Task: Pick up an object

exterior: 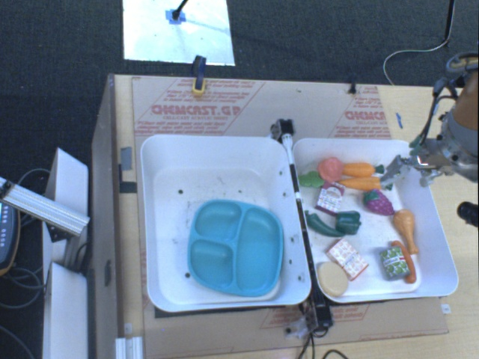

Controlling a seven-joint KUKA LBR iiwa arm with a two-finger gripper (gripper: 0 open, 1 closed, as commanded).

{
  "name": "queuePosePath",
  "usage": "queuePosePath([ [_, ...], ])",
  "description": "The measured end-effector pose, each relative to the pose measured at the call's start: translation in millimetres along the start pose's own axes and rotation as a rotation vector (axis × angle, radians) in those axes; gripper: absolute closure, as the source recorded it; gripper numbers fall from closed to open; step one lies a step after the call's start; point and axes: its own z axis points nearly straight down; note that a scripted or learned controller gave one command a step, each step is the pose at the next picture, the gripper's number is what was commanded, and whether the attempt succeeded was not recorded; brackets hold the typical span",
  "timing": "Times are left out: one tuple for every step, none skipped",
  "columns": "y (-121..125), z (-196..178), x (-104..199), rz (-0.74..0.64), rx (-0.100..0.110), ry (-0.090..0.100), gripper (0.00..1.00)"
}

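The gripper (395,169) is hovering over the right bin's (441,264) far edge, beside the carrots (359,175). Whether its fingers are apart, I cannot tell.

The grey metal robot arm (458,137) wears an orange band above its wrist. Dark cables loop along its side. Its pale grey two-finger gripper (394,172) looks angular, with thin metallic parts.

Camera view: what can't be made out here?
- Gripper: too small and blurred to read its finger state or any contact with the carrots.
- Arm: cut off by the right edge of the camera view.
- Small printed packets: labels too small to read.
- Green item: partly covered by an orange piece; identity unclear.
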Motion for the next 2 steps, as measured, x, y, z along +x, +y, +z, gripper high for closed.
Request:
queuePosePath([
  [0, 120, 26, 0.000, 0.003, 0.001, 0.00],
  [55, 141, 20, -0.001, -0.001, 0.000, 0.00],
])
